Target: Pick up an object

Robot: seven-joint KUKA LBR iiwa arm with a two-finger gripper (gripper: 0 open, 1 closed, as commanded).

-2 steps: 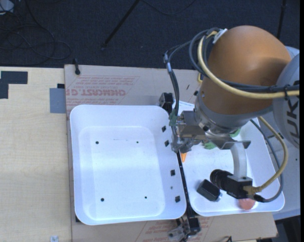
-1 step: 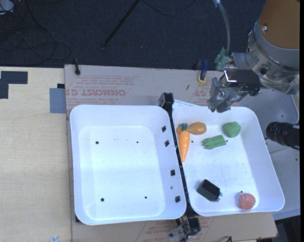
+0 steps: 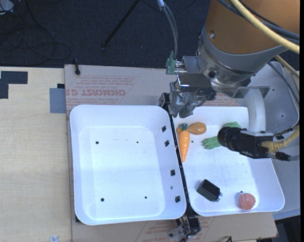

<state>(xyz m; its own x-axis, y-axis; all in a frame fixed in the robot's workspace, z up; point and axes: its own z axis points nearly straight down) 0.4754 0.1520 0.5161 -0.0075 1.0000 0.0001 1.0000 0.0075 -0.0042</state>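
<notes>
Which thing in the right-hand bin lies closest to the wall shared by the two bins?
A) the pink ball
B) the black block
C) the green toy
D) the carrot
D: the carrot lies right along the dividing wall, while the other three things sit further right in the right bin.

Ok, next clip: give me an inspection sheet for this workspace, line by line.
Surface: two white bins side by side, left bin and right bin, on a cardboard sheet over a wooden bench.
Job's things: in the right bin, carrot, orange piece, green piece, black block, pink ball.
Clutter: nothing seen.
Grippers: claw above the right bin's far left corner, near the carrot's top.
Cables: loose cables on the dark floor; hoses along the arm.
Surroundings: dark carpet behind.
</notes>
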